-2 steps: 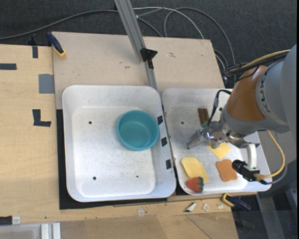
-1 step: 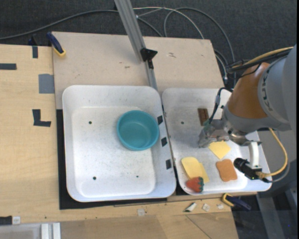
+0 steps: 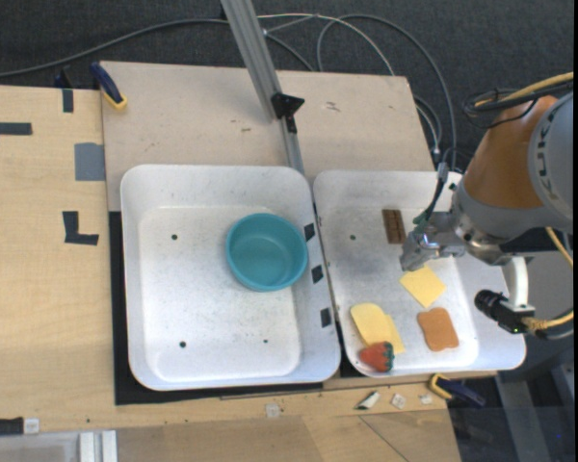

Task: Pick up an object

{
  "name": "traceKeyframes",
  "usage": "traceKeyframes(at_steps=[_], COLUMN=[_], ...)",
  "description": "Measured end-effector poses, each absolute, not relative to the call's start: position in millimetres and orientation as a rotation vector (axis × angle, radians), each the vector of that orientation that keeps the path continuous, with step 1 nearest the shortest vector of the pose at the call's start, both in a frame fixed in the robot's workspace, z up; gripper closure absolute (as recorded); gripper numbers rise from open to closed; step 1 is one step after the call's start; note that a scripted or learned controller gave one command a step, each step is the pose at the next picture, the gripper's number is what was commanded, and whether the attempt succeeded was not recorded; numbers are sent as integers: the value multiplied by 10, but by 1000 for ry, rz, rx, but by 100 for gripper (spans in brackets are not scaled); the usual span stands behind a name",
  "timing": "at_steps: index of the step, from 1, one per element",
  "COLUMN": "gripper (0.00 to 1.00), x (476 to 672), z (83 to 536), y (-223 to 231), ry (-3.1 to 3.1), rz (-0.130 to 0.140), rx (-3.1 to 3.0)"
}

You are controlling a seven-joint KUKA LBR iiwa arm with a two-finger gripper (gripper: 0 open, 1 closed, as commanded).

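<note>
Gripper: the two-finger gripper [image 3: 416, 254] sits at the right of the frame, low over the right bin, at the end of the grey arm [image 3: 520, 186] with its orange band; whether it is spread or closed cannot be told from this angle, and nothing is seen between its tips.
Right bin: a shallow white bin [image 3: 361, 195] in the right half of the frame.
Yellow slice: a pale yellow square piece [image 3: 423, 286] lies just below the gripper, close to its tip; contact cannot be judged.
Brown bar: a small dark brown block [image 3: 393, 225] lies up and left of the gripper, apart from it.
Orange piece: an orange-brown toast-like slab [image 3: 438, 329] rests near the bin's lower right corner.
Yellow wedge: a longer yellow piece [image 3: 375, 323] lies at lower centre of the bin, touching a red strawberry-like toy [image 3: 376, 358] below it.
Left bin: a white bin [image 3: 164, 186] at frame centre-left holds a teal bowl [image 3: 266, 250], upright, near its right side.
Pole: a grey metal bar [image 3: 255, 51] slants down from the top to between the bins.
</note>
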State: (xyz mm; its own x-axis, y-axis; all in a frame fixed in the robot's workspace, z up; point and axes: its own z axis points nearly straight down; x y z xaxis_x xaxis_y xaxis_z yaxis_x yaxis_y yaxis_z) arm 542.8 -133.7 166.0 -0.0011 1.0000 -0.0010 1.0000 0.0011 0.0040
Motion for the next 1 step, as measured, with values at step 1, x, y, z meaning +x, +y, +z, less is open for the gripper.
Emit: traceKeyframes(at_steps=[1], gripper=[100], x=[5486], z=[2201], y=[-1239], ry=[2222], rz=[4], rx=[2215])
